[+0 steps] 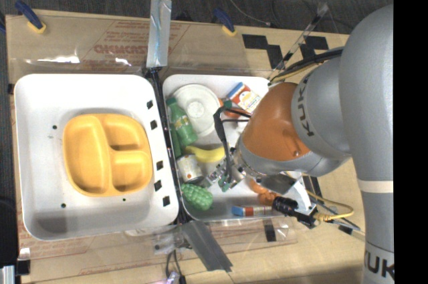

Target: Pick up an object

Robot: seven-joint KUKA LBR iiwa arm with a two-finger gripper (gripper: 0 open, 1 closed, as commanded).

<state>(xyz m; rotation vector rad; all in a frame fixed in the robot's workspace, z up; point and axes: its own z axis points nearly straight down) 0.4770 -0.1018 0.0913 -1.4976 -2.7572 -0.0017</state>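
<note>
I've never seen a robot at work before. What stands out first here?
The big grey arm with its orange band reaches in from the right over the right bin, which is crowded with small things: a white lid, a banana, a green knobbly toy. In the left bin lies one yellow divided tray.

Left bin (27, 142): white. It contains a yellow divided tray (107, 154).

Right bin (175, 83): white. Contents by colour:
- white round lid (197, 104) at 11 o'clock
- green bottle (180, 123) at 9 o'clock
- yellow banana (206, 154) near centre
- green knobbly object (197, 196) at 7 o'clock
- white carton with red, blue and orange print (242, 97) at 1 o'clock
- marker with blue and red sections (249, 211) at 6 o'clock

Arm (348, 102): grey, with an orange band (274, 125) bearing black lettering.

Bench board (87, 35): tan with red print, black squares at 1 o'clock, blue clamps (30, 15) along the 12 o'clock edge
</note>
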